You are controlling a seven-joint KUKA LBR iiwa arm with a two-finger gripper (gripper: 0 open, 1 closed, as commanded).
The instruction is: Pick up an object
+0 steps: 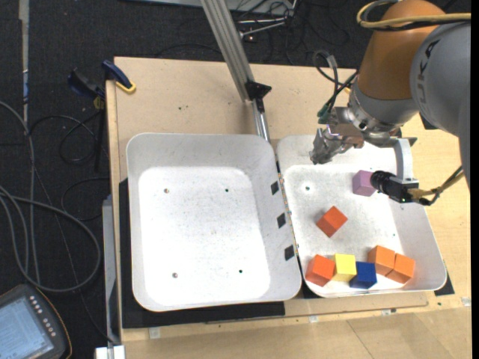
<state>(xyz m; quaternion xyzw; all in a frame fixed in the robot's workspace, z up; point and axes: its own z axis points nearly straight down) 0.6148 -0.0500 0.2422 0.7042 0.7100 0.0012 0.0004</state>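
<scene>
The hand (323, 152) hovers over the right bin's (426, 239) far rim; whether it is clenched, I cannot tell.

1. Open floor across the left shallow white plastic bin (150, 200).
2. Crowded near edge of the right white bin (428, 241): orange, yellow and blue cubes (364, 274) in a row.
3. Mid-bin: lone orange cube (331, 221), purple cube (364, 182) near the far side, open floor between.
</scene>
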